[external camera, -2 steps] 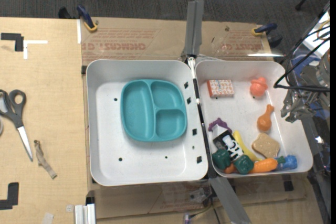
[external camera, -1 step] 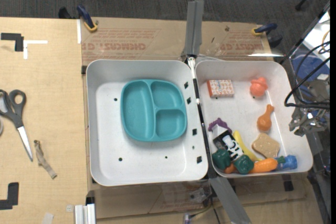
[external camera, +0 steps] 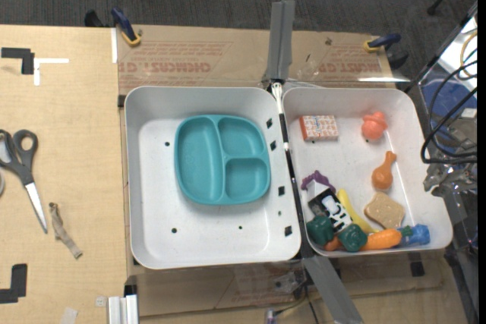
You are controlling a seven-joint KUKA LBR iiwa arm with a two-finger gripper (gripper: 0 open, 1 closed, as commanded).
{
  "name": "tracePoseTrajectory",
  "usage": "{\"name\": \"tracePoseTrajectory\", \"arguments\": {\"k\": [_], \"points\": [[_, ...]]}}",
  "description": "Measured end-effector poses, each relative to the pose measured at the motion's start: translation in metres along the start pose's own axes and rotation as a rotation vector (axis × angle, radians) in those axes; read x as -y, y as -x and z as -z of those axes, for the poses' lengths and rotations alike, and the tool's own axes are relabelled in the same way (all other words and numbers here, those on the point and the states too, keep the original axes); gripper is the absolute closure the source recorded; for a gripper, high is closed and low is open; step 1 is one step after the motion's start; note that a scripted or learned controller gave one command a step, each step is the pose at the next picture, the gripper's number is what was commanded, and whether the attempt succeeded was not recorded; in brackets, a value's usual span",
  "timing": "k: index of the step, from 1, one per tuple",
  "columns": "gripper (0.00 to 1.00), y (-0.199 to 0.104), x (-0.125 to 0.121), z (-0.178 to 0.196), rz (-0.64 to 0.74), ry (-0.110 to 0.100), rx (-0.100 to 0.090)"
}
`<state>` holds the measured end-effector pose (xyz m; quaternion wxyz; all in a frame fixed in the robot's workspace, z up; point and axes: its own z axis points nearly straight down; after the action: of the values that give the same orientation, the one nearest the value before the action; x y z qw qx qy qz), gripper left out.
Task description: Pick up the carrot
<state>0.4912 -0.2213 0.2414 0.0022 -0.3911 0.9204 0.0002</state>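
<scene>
The carrot, orange and lying on its side, rests along the front wall of the right bin. A green leafy piece sits at its left end and a blue toy touches its right end. A slice of toy bread lies just behind it.
The right bin also holds a yellow banana, a black-and-white item, a purple piece, an orange drumstick shape, a peach-coloured fruit and a small box. A teal divided plate lies in the left bin. Scissors lie on the bench at left.
</scene>
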Motion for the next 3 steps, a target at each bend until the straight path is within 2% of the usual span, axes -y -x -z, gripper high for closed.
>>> {"name": "tracePoseTrajectory", "arguments": {"k": [1, 2, 3], "points": [[1.0, -0.003, -0.003, 0.006, 0.207, 0.0, 0.0], [1.0, -0.007, -0.008, -0.007, 0.3, 0.001, -0.001], [1.0, -0.008, -0.008, 0.009, 0.625, 0.001, 0.001]]}}
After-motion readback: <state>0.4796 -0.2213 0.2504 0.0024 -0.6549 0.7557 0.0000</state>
